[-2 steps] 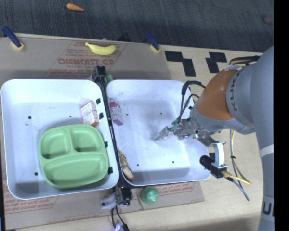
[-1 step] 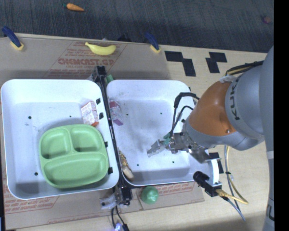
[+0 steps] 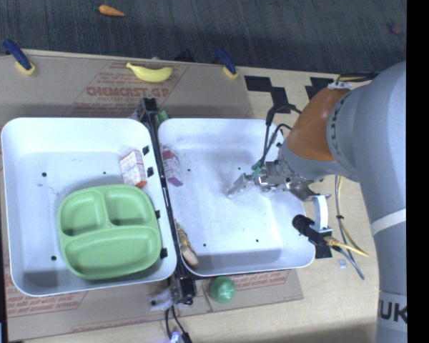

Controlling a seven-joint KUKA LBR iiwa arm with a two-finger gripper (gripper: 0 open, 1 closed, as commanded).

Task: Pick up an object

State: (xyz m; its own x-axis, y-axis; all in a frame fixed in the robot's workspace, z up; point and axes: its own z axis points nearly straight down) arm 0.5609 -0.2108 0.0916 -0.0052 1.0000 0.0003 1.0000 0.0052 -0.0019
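1. Dark carpet fills the top of the frame, with a small orange piece (image 3: 111,10) lying on it at upper left; below it your bench (image 3: 272,299) carries cardboard and two white bins side by side.
2. Left bin (image 3: 21,191): a green tray (image 3: 109,229) at lower centre and a small carton (image 3: 133,167) near the divider.
3. Right bin (image 3: 222,263): a wrapped packet (image 3: 171,166) against its left wall, long axis running up and down the frame.
4. Your gripper (image 3: 237,186) sits mid-bin; the packet lies to its left and slightly higher, well apart. Whether the jaws are apart or together you cannot tell from this slant.
5. Outside the bins: a banana (image 3: 150,71) at top centre, a green ball (image 3: 222,289) at bottom centre.
6. Readable writing: red print on the cardboard looks like "CHEMCAST", uncertain; "KU" shows on the arm (image 3: 375,163) at lower right.
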